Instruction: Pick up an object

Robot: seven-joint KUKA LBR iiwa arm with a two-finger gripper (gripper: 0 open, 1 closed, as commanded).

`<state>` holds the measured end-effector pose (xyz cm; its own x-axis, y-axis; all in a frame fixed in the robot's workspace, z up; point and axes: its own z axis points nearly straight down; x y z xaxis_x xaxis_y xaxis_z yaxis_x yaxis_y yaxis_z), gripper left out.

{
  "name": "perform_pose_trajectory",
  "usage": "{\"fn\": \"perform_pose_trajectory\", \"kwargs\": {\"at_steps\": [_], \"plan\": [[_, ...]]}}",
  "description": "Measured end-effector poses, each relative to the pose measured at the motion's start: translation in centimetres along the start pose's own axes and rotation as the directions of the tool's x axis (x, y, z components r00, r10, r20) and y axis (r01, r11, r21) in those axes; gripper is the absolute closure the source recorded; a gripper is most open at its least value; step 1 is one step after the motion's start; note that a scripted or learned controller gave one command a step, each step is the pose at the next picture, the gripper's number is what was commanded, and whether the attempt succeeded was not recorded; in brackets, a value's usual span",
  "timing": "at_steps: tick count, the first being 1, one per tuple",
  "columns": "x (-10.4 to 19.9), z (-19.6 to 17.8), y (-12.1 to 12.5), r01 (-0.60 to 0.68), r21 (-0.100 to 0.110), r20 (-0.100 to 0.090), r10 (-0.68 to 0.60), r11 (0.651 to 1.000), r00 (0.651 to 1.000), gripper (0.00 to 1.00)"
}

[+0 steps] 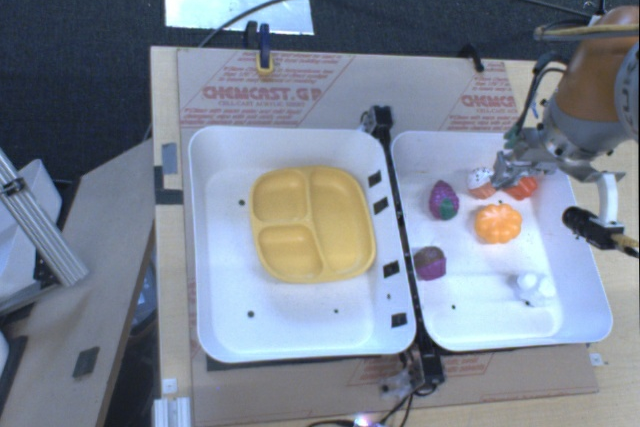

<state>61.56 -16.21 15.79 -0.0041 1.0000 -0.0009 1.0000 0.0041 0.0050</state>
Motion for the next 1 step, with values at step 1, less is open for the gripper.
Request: {"fn": "perform_pose_trajectory", "kwargs": {"at_steps": [1], "plan": [[-0.23, -6.30, -0.40, 0.000, -0.002, 0.001, 0.000, 1.000, 1.000, 1.00]]}}
